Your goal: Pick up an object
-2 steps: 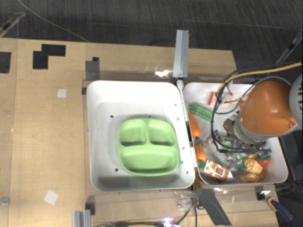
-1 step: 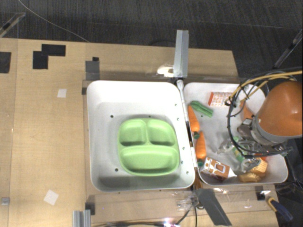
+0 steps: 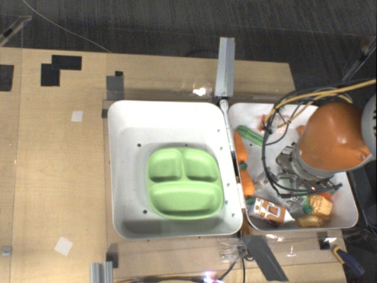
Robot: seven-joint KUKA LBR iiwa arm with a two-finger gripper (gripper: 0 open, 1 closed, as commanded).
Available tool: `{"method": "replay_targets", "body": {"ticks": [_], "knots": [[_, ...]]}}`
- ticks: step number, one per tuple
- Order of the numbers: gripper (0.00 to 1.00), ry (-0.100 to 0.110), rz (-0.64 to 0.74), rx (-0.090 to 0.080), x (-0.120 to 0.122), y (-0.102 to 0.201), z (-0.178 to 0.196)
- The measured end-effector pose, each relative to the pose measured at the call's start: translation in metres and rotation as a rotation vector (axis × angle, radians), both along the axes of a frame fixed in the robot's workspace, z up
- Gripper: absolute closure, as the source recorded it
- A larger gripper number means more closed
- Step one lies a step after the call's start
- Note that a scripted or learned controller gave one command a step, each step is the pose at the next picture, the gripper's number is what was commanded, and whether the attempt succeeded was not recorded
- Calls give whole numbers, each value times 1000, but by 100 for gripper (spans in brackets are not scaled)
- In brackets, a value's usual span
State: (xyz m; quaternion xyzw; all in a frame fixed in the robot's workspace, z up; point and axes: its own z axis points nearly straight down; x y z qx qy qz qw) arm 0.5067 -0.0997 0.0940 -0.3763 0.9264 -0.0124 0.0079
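The arm reaches down into the right bin (image 3: 351, 216), its orange band and grey wrist covering the gripper (image 3: 300, 188) and the bin's middle. Around it lie toy foods: an orange carrot (image 3: 241, 148) along the bin's left wall, a second orange piece (image 3: 248, 186) below it, a green vegetable (image 3: 251, 135) near the top left, a small brown and white box (image 3: 271, 211) at the front, a yellow waffle-like piece (image 3: 321, 204) and a tan piece (image 3: 310, 220) at the front right. What lies under the wrist is hidden.
The left bin (image 3: 126, 158) holds a green divided plate (image 3: 185, 182). A grey metal post (image 3: 224, 66) stands behind the bins' shared wall. Black and yellow cables (image 3: 277, 128) loop from the arm over the right bin. Wooden bench surface extends to the left.
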Motion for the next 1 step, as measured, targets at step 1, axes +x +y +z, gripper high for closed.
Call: {"method": "replay_targets", "body": {"ticks": [1], "knots": [[100,-19,6,9,6,6,13]]}}
